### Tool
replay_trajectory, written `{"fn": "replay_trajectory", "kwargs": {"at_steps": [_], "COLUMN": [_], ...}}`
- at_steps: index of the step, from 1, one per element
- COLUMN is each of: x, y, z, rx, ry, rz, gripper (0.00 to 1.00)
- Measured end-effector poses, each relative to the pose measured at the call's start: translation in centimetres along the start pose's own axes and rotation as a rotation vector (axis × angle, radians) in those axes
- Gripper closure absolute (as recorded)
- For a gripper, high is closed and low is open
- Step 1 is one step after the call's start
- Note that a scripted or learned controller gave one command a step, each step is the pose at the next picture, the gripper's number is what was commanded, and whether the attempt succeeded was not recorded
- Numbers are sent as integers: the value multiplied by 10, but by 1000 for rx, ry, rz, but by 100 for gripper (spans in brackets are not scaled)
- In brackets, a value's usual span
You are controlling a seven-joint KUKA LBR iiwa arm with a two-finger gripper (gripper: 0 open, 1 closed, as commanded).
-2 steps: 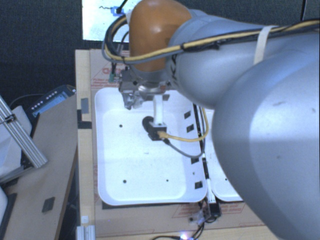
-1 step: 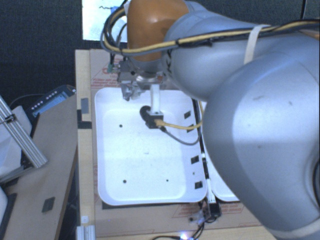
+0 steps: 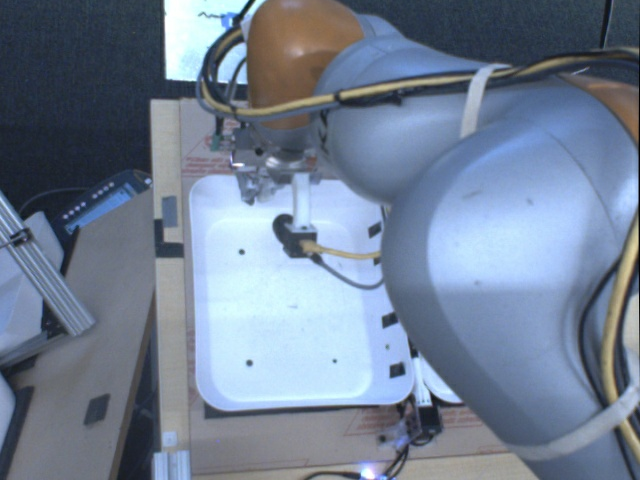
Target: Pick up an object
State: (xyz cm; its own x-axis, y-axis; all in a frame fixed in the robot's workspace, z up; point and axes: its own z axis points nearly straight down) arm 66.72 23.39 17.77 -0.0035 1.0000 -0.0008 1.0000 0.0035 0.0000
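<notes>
Object hidden, tool (image 3: 270,183) blurred, arm (image 3: 480,218) covering right bin

White paper sheet (image 3: 205,28) on dark backdrop; aluminium rail (image 3: 45,273) far left, tilted.

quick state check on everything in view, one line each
arm: reaching in from the right, stretched over the bins
claw: hanging over the far edge of the left bin
left bin: flat on the bench, floor bare where visible
right bin: mostly hidden under the arm
</notes>
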Motion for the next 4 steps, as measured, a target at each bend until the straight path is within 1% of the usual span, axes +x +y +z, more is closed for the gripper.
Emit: {"fn": "replay_trajectory", "kwargs": {"at_steps": [1, 2, 3, 4], "x": [0, 1, 1, 1], "y": [-55, -25, 3, -65], "z": [-27, -35, -27, -39], "rx": [2, -4, -4, 2], "ry": [1, 2, 3, 1], "rz": [2, 0, -1, 0], "gripper": [100, 100, 100, 100]}}
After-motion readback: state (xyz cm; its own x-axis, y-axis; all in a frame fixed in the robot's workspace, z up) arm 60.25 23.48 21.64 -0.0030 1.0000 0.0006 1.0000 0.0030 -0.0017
